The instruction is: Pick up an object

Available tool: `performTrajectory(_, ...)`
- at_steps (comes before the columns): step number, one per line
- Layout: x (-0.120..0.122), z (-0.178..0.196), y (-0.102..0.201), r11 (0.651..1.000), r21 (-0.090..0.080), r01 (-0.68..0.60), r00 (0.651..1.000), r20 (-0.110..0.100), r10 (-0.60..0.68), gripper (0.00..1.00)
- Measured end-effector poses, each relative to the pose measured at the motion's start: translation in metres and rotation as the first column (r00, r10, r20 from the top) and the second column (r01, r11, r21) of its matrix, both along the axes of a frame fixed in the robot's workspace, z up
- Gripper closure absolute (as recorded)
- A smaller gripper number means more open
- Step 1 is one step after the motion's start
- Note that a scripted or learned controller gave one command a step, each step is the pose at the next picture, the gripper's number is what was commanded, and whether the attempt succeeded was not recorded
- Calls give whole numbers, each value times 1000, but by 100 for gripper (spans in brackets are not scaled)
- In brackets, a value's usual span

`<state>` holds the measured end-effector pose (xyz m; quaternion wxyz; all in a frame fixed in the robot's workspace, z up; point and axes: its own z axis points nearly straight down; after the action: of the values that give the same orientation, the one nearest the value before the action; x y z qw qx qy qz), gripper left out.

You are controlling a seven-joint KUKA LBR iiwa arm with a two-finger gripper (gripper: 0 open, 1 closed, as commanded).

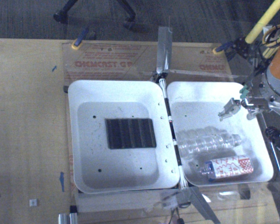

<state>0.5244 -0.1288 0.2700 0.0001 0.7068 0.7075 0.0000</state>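
Flanking white bins [84, 94], tan bench [23, 125]

Arm reaches in from right, pincer [239, 110] spread, empty.

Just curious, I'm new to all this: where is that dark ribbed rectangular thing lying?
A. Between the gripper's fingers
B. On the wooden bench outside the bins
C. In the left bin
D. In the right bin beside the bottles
C: the dark ribbed panel lies flat near the middle of the left bin, while the clear bottle lies in the right bin.
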Motion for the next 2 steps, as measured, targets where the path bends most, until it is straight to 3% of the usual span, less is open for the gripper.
performTrajectory(1, -28, -124, -32, 999, -3, 50, 999, 22, -49, 0)
performTrajectory(2, 2, -158, -30, 997, -1, 81, 997, 7, -81, 0)
